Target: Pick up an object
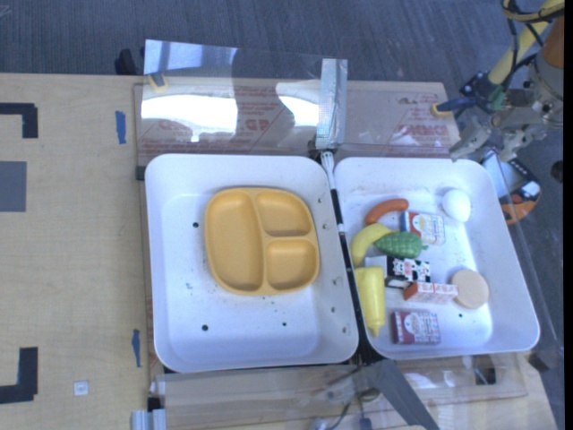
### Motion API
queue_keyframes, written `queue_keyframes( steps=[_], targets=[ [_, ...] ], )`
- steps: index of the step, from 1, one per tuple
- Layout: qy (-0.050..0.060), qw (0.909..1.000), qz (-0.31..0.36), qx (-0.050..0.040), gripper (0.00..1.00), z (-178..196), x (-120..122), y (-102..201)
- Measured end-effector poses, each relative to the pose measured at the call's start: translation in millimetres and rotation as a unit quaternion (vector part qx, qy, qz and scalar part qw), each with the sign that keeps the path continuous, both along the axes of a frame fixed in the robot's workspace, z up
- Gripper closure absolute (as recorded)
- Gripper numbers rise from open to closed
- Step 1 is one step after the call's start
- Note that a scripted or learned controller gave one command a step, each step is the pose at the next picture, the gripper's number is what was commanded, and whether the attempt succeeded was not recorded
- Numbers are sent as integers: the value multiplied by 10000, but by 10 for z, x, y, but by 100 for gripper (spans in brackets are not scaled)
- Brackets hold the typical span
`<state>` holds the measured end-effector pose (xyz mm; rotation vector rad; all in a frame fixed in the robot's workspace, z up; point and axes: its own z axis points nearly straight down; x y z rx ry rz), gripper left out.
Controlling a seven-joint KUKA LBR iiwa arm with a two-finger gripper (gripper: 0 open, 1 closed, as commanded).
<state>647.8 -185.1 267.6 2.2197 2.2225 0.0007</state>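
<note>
A pale wooden bench [63, 267] with black markings and blue tape [120, 125] sits on dark grey carpet [269, 16]; a clear plastic sheet [233, 106] behind catches bright glare from overhead light

A yellow divided plate [261, 239] lay in the left bin [179, 330]; toy foods crowded the right bin [510, 321], claw [501, 133] beyond its far corner.

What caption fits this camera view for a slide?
Yellow tray in left bin; toy foods in right bin; gripper above its far corner.

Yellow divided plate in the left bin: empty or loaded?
Empty: the yellow divided plate shows three bare compartments; the toys lie in the right bin.
</note>
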Motion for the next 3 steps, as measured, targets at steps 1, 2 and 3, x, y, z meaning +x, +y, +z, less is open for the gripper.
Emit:
queue_keyframes(
  steps=[1, 2, 3],
  targets=[
    [51, 9915, -1302, 11, 0, -1236, 30, 295],
    [-22, 9947, -1030, -3, 0, -1801, 39, 757],
    [-39, 9947, -1026, -5, 100, -1681, 50, 755]
  ],
)
